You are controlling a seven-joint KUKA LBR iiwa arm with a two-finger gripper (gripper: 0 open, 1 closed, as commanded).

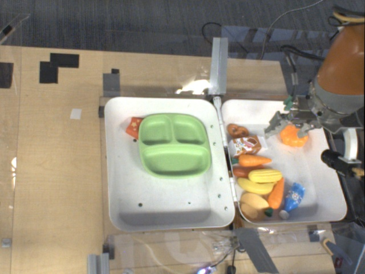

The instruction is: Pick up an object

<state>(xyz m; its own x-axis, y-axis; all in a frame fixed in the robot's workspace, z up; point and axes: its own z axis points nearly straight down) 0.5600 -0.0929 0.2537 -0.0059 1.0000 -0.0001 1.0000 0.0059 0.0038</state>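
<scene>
The gripper (292, 120) hangs over the right bin (328, 210), its spread metal fingers above a smooth orange toy (293, 137). Glossy plastic foods crowd the bin's left edge; its right floor lies open.

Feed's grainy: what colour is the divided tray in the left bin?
Light green tray, seen in the camera view.

Green divided tray (173, 145), white bins (122, 204). Right of frame: orange carrots (255, 160), yellow banana (264, 176), blue packet (294, 196). Tan tabletop (51, 170), black patches (59, 66) upper left.
</scene>
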